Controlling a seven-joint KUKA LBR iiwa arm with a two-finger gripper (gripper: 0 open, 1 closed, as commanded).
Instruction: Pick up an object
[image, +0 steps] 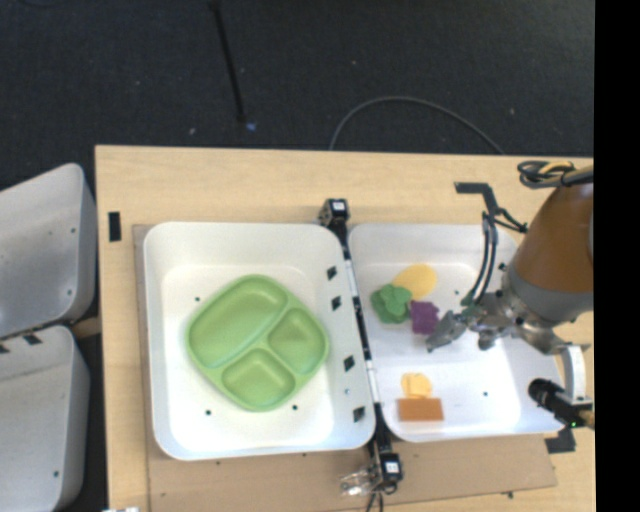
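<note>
The green divided plate is lying alone in the left bin. Rightward, green, purple, yellow and orange toys are waiting loose for picking; the gripper is hovering beside the purple one, fingers seemingly parted, gripping nothing.

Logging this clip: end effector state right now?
End effector: cannot be told; it hangs over the right bin beside the purple toy.
</note>
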